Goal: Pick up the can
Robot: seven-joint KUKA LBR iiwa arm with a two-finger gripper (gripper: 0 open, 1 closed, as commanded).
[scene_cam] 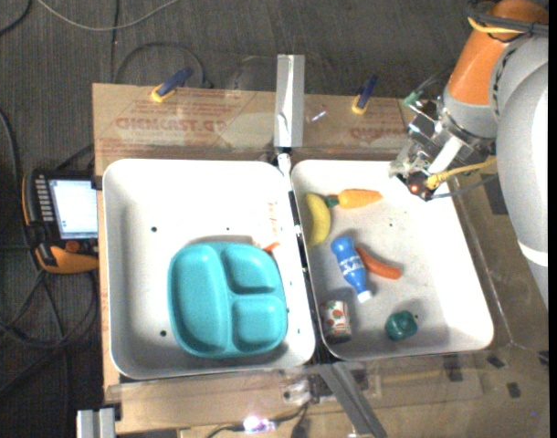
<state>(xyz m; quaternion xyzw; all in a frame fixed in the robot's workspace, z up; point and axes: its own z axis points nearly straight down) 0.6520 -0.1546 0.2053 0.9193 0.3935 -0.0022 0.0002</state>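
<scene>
The can (336, 319) is small, with a red and white label, and lies near the front left corner of the right bin (461, 272). My gripper (414, 173) hangs over the back right corner of that bin, far from the can. Nothing shows between its fingers.
In the right bin lie a banana (317, 217), an orange carrot (359, 198), a blue bottle (351, 265), a smaller orange carrot (382, 265) and a dark green round object (401, 325). A teal divided plate (228, 297) sits in the left bin (151, 199).
</scene>
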